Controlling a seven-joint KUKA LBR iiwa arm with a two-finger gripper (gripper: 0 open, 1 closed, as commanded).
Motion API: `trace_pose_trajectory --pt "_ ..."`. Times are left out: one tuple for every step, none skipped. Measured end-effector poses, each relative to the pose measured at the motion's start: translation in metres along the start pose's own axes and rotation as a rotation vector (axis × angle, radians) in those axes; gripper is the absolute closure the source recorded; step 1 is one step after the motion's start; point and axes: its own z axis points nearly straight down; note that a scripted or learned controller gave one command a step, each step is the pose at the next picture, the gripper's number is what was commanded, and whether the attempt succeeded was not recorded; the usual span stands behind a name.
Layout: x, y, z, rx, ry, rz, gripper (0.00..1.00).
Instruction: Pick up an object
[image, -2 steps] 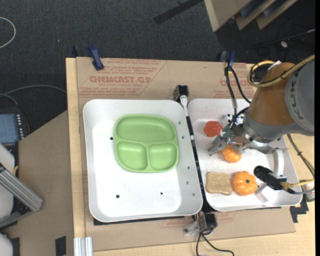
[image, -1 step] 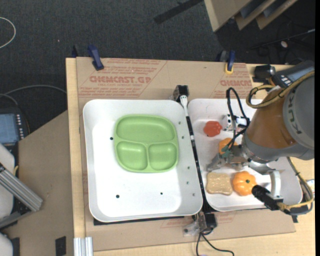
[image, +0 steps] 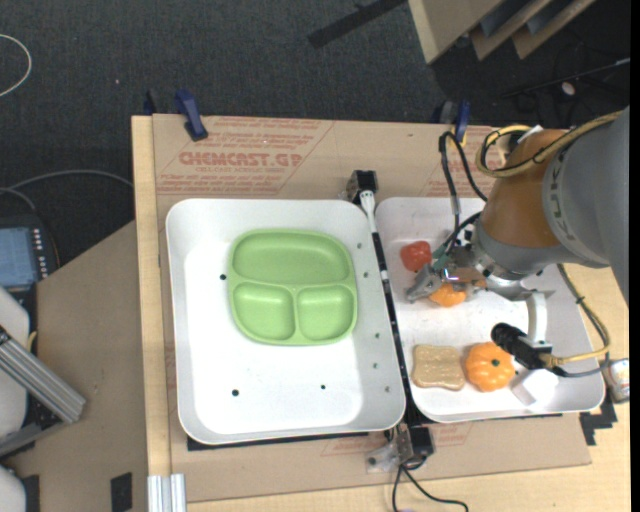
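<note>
The fingers (image: 437, 283) sit low in the right bin (image: 570, 400), closed around a small orange piece (image: 449, 296). A red object (image: 416, 254) lies just beside them, with the bin's left wall (image: 392, 300) close by; a toast slice (image: 438, 367) and a pumpkin (image: 488, 367) lie nearer the front rim. The left bin (image: 200, 380) holds a green divided tray (image: 293, 286).

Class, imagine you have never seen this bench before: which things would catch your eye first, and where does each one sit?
The pale green divided plate stands out first, lying in the middle of the left white bin. Next comes the grey and orange arm reaching into the right bin, its pincer down beside a small orange item and a red one. Nearer the front lie a slice of toast and a little pumpkin.
</note>
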Motion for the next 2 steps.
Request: trace_pose_trajectory --pt "-0.001 -0.002 -0.010 0.003 0.000 0.003 1.00" --pt "0.077 -0.083 -0.105 0.005 0.006 -0.004 1.00"
